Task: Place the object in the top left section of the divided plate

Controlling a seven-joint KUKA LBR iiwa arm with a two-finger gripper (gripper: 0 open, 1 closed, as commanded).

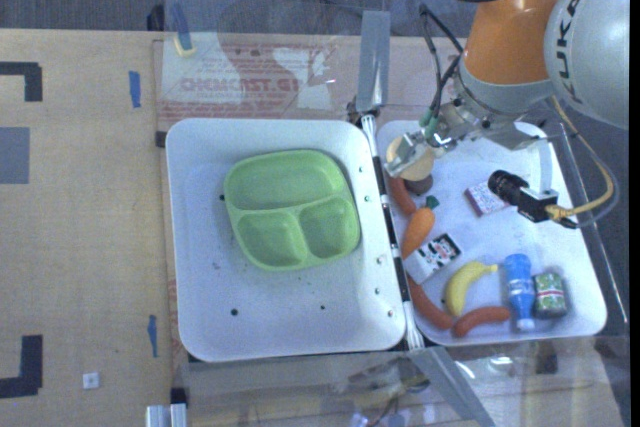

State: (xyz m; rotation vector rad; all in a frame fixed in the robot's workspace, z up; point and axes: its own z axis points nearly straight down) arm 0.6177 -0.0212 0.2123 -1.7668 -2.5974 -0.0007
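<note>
A green divided plate lies in the left bin, with one wide section at the back and two small ones at the front; nothing lies in it. My gripper hangs over the back left corner of the right bin. Right at its tip is a cream rounded object, with a brown piece just below it. Whether the cream object is held is not visible.
The right bin holds a carrot, a banana, red sausages, a blue bottle, a green can, a pink box and a black-and-white card. A metal divider separates the bins.
</note>
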